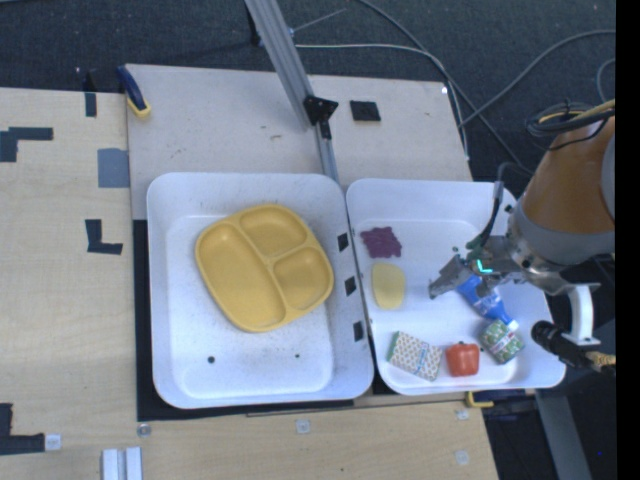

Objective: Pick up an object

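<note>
Pick not done: gripper (462, 275) is low in right bin (420, 196), over the blue bottle (486, 299), touching or just above it. Can't tell if jaws are open or closed, no grasp confirmed. Bottle lies tilted, glossy plastic, next to a green-patterned round item (502, 342). Also in the bin: purple fuzzy piece (381, 240), pale yellow smooth oval (388, 285), checkered flat packet (414, 355), red rounded toy (461, 359). Left bin (180, 368) has a yellow three-compartment plate (264, 265), hard plastic. Left to do: close, lift.

Blue-yellow clamp (134, 92) at bench corner; metal pole (285, 53) slanting above bins.
</note>
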`<state>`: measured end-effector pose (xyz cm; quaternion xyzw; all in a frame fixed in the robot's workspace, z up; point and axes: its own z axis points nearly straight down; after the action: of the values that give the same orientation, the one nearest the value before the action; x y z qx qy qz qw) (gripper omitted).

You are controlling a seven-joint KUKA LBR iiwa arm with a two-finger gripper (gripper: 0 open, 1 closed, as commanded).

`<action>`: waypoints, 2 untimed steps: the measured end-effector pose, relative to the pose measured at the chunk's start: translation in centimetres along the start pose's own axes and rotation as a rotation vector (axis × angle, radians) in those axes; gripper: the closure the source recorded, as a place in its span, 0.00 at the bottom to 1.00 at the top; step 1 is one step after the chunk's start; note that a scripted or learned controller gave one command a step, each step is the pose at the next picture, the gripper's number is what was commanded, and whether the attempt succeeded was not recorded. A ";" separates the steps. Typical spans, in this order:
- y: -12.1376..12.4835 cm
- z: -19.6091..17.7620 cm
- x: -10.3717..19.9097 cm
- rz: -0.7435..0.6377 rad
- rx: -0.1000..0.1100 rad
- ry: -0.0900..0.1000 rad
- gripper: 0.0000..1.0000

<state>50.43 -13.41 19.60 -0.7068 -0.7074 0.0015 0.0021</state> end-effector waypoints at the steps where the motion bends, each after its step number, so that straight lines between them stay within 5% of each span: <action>1: 0.1 -0.1 0.0 0.000 -0.002 0.000 0.00; 2: -0.4 4.5 0.6 0.000 0.002 0.000 0.00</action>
<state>49.97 -12.85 15.12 -0.7069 -0.7074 0.0020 0.0028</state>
